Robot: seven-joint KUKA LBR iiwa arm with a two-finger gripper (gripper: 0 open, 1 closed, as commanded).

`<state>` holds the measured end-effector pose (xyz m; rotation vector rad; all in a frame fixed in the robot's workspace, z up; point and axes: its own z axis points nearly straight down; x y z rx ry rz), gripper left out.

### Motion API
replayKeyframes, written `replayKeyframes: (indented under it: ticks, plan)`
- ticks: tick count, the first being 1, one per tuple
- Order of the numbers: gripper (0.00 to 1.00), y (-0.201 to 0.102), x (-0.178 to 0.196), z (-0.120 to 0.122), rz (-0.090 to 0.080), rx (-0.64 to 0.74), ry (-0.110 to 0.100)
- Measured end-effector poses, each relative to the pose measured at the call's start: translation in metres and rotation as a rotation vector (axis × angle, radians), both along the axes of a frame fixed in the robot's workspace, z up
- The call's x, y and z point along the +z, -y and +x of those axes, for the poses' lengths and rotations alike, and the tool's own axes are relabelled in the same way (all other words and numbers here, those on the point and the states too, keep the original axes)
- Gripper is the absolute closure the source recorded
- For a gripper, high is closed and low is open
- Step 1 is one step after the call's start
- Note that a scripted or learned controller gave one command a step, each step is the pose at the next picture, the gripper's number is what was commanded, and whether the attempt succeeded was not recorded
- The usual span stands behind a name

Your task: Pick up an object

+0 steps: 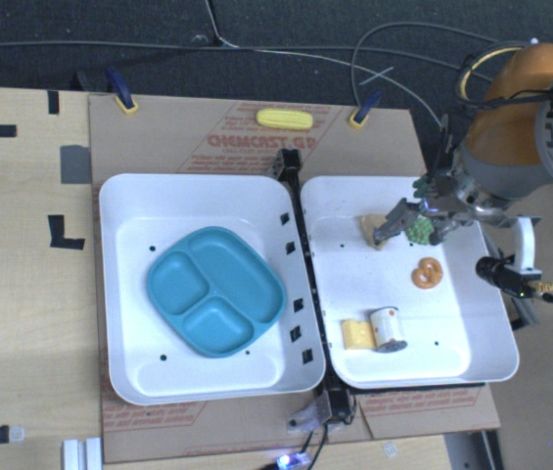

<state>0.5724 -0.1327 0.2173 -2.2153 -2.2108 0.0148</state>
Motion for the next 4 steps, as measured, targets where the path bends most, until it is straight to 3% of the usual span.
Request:
replayKeyframes:
  ticks: [1,3,4]
  plan:
    - [0.00,0.000,0.008,0.003,-0.001,0.004,0.013]
    - [0.00,-0.010,-0.102,-0.002,-0.001,0.003,0.007]
    - [0.00,-0.010,-0.134,-0.002,-0.003,0.003,0.014]
